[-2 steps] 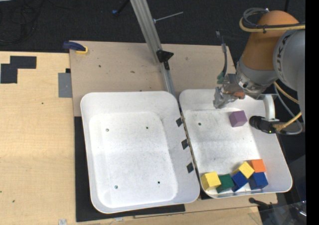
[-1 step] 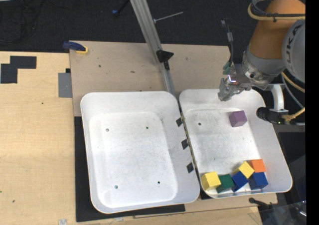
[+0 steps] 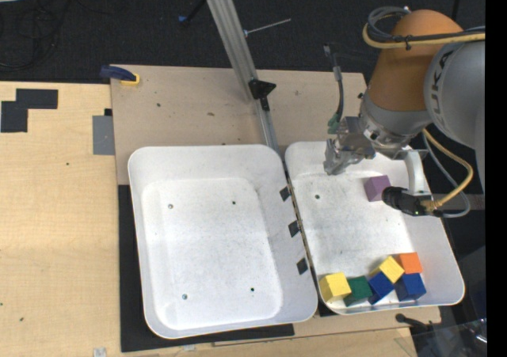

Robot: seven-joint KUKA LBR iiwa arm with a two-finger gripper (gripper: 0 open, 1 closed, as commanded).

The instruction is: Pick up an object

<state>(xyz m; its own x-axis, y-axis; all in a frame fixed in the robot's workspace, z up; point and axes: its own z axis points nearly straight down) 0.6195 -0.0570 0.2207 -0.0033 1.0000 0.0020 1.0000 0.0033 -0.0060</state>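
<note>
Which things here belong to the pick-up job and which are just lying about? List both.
Job:
end effector
purple block
yellow blocks
green block
blue blocks
orange block
right bin

Lying about:
left bin
aluminium rail
blue-and-yellow clamp

a wooden bench (image 3: 55, 213) carries two white bins: the left bin (image 3: 150, 181) and the right bin (image 3: 305, 159). a slanted aluminium rail (image 3: 231, 31) rises behind them, and a blue-and-yellow clamp (image 3: 120, 74) sits at the board's far left corner.

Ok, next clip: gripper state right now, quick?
Gripper: cannot be told; it hovers over the far end of the right bin, with nothing visibly held, apart from the purple block.
</note>
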